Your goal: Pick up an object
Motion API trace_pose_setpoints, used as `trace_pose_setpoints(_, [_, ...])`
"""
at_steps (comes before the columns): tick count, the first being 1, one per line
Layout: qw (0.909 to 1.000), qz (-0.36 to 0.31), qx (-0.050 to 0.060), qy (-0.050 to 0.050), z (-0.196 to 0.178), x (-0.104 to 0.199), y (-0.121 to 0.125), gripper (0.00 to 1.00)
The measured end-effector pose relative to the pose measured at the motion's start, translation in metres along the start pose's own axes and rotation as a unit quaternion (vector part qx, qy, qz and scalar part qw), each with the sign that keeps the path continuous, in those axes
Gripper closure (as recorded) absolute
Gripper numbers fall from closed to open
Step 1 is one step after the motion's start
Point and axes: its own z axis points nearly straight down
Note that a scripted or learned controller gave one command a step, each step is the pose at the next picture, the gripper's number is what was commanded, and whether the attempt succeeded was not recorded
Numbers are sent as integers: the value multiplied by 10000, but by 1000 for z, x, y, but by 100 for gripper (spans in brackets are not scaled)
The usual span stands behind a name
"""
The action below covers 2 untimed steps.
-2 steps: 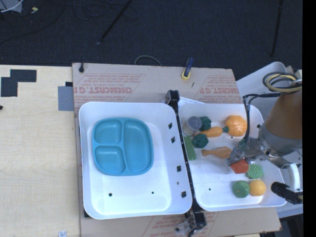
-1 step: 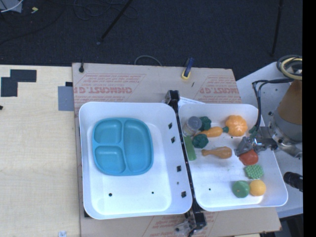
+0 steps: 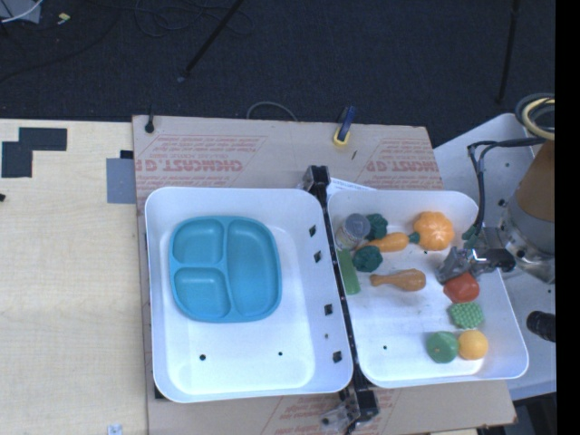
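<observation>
Over right bin's far right side, gripper hanging low, metal fingers pointing left; finger spread impossible to tell. Red toy lying just below fingertips, not between them. Orange fruit sitting up-left of gripper; brown drumstick lying mid-bin. Green textured piece, green round toy and yellow lemon lying toward near right corner, last two touching. Left bin holding blue divided plate.
</observation>
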Motion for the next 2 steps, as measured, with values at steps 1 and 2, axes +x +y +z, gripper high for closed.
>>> trace_pose_setpoints(1, [10000, -16, 22, 15, 7, 61, -8, 100])
trace_pose_setpoints(2, [10000, -24, 21, 17, 0, 123, -22, 100])
